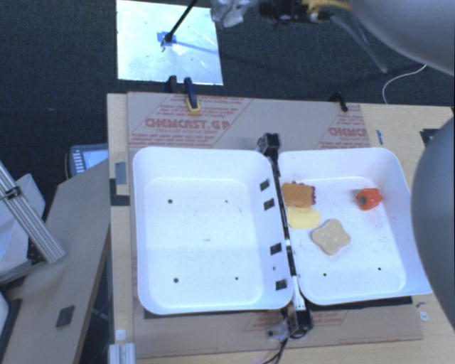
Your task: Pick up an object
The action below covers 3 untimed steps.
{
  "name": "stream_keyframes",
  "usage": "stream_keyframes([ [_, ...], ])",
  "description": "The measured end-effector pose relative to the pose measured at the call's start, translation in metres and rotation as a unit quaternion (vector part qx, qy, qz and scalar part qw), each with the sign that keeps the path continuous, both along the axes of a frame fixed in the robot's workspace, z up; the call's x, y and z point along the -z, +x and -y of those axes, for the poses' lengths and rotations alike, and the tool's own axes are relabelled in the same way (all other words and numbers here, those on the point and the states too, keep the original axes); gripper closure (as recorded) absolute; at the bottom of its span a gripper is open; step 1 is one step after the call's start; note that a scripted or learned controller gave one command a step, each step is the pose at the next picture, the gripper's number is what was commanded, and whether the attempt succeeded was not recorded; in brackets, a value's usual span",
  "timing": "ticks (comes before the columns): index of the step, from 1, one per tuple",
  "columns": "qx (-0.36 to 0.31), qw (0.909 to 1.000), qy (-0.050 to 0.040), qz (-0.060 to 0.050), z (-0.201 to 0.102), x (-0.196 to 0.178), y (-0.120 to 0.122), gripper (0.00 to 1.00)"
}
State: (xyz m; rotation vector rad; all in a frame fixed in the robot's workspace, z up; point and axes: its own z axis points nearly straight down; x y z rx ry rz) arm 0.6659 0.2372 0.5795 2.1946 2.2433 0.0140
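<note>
Right bin holding beige toast piece, orange sandwich piece and yellow slice near the divider, small orange-red pepper farther right, all well below gripper at top edge, grip state impossible to tell.

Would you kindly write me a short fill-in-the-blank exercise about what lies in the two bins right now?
1. All the objects lie in the ___ bin.
2. The orange-red piece lies apart from the others, nearer the bin's ___ wall.
3. The toast-shaped piece lies just below the flat ___ piece.
4. The gripper is at the ___ edge of the view.

Missing words: right; right; yellow; top
</note>
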Motion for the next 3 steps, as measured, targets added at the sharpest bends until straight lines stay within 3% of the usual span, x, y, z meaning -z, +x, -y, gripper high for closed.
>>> stream_keyframes([
  [1, 0.0, 1.0, -0.0001, 0.0, 0.0, 0.0, 0.0, 0.0],
  [2, -0.003, 1.0, 0.0004, 0.001, -0.001, -0.011, 0.0, 1.0],
  [3, 0.016, 0.9998, -0.0028, -0.007, 0.124, 0.045, -0.109, 1.0],
])
